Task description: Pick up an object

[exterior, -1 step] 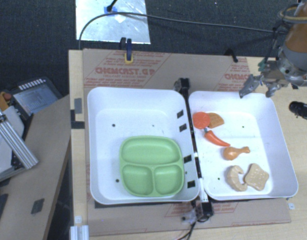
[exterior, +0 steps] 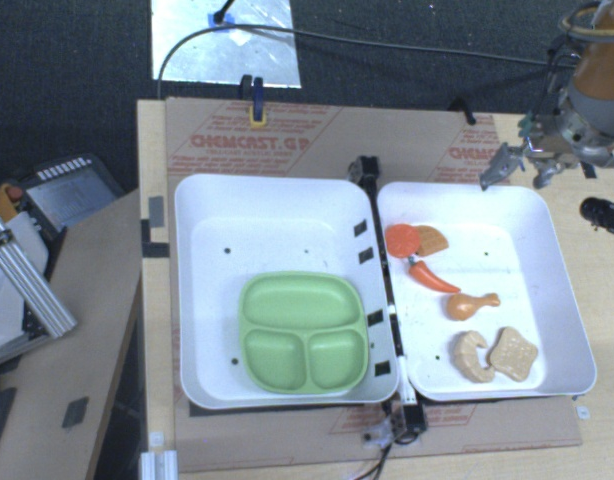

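Your left bin [exterior: 202, 268] held a green divided plate [exterior: 303, 330], while the right bin [exterior: 547, 268] held a red-orange disc [exterior: 402, 239], an orange carrot [exterior: 432, 276], a drumstick [exterior: 471, 304] and two tan bread-like pieces [exterior: 493, 355]. Your gripper [exterior: 522, 167] hovered above that bin's far right corner, jaws spread and holding nothing, well apart from the food items.

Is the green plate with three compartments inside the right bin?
No, the green plate lies in the left bin; the right bin holds the toy foods.
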Controlling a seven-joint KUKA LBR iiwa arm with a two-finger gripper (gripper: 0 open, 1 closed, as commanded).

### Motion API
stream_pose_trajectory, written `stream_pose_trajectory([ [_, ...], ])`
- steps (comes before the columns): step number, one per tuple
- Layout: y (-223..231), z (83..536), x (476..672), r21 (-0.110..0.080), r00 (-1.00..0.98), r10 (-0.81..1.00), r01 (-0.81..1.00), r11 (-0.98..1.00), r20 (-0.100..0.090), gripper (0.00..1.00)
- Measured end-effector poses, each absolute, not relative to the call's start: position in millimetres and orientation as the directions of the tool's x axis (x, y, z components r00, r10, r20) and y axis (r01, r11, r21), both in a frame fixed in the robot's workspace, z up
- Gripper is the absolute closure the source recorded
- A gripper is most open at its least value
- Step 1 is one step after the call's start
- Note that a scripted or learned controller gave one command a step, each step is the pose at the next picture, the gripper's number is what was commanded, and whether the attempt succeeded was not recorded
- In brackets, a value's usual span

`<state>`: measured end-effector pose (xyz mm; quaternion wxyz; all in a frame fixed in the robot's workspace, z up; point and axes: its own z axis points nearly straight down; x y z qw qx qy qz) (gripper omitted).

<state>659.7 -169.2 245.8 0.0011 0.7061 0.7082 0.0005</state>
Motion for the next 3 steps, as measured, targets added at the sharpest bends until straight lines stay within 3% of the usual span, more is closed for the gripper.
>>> stream_pose_trajectory([
  [3, -177.7, 90.6, 661.9, -0.001, -0.004, 1.000, 1.000, 0.004, 0.000, 0.00],
])
